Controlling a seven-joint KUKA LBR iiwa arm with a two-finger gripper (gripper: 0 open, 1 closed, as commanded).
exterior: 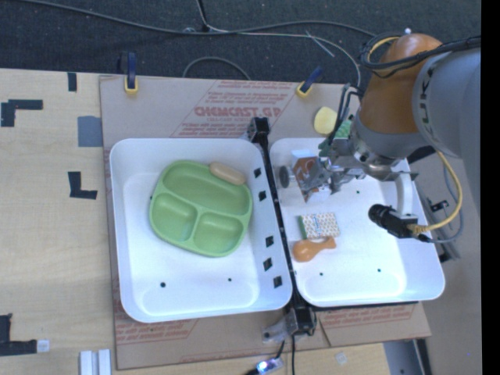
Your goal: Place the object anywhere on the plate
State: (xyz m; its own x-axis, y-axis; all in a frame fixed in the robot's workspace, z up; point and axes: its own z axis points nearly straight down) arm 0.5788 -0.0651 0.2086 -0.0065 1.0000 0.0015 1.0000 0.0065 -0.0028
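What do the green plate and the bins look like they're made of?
Green plate: probably moulded plastic, matte to semi-gloss, with an even colour and soft-edged compartments. Left bin and right bin: likely white plastic, smooth, with rounded rims and faint sheen.

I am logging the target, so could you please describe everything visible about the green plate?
The green plate is a light green, plastic-looking tray with rounded corners and three compartments, one large and two smaller. It lies flat, turned at a slant, in the left bin. A tan, bread-like piece rests on its upper right rim. Its compartments hold nothing.
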